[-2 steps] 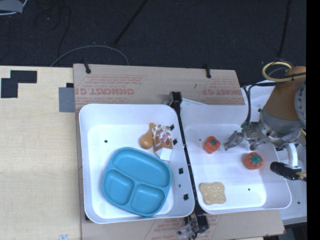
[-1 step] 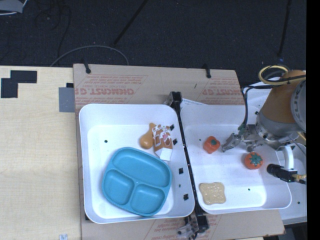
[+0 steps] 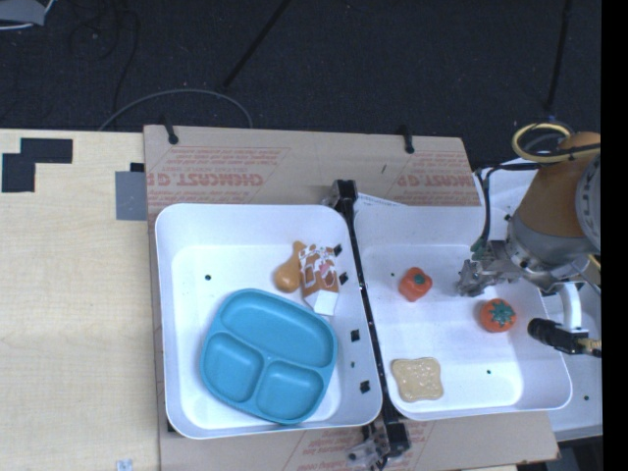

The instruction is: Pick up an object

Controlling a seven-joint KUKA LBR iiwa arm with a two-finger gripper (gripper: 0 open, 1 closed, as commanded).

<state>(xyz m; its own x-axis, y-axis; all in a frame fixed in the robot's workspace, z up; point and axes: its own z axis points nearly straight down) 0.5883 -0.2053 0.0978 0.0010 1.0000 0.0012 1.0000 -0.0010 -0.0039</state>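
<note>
The arm reaches in from the right and its tool [image 3: 478, 278] hangs low over the right bin [image 3: 549, 400], sitting between two small toys: an orange-red one with a green top [image 3: 415, 284] to its left and a rounder red one with a green patch [image 3: 497, 315] just beside it, lower right. Whether the tool is spread or pressed together cannot be told from this slant; nothing shows pinched in it. Near the front wall of that bin lies a flat tan toy slice of bread [image 3: 417, 379]. Over in the left bin [image 3: 182, 263] a blue divided plate [image 3: 268, 355] leans by a brown and white toy [image 3: 309, 268]. The round red piece looks the likeliest pick: probably light, hard plastic, smooth and apt to roll or squirt out, so a hold across its widest middle seems wisest.
</note>
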